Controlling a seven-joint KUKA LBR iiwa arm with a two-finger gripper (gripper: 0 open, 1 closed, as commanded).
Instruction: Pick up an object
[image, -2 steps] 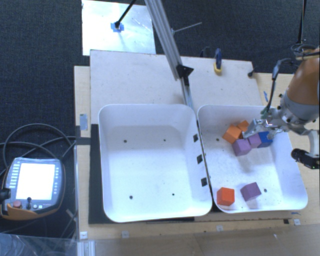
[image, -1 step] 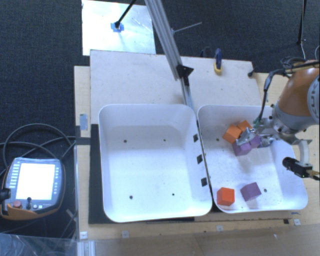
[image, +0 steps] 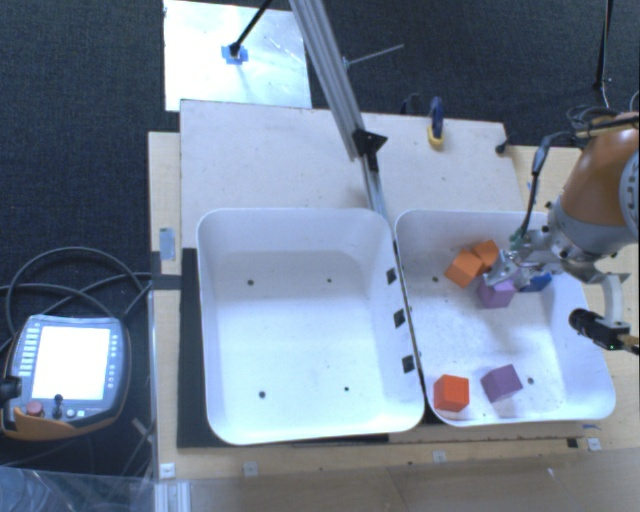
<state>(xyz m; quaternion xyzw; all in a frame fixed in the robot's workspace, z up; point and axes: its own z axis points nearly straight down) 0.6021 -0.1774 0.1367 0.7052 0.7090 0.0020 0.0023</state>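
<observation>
Near rim of right white plastic bin (image: 600, 408): orange cube (image: 452, 392) beside purple cube (image: 501, 382), both untouched.

Farther in, gripper (image: 508, 276) down at small purple block (image: 496, 293), just beside two orange blocks (image: 472, 263); open or closed, cannot tell. Likely grasp stage; next, firm closure, then straight lift clear of neighbours.

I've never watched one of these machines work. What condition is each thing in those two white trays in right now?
Left bin: lies flat on the bench.
Right bin: holds all the blocks.
Gripper: down in the right bin at a purple block.
Two orange blocks: touching each other, beside the gripper.
Orange cube: resting loose near the front.
Purple cube: resting loose beside it.
</observation>
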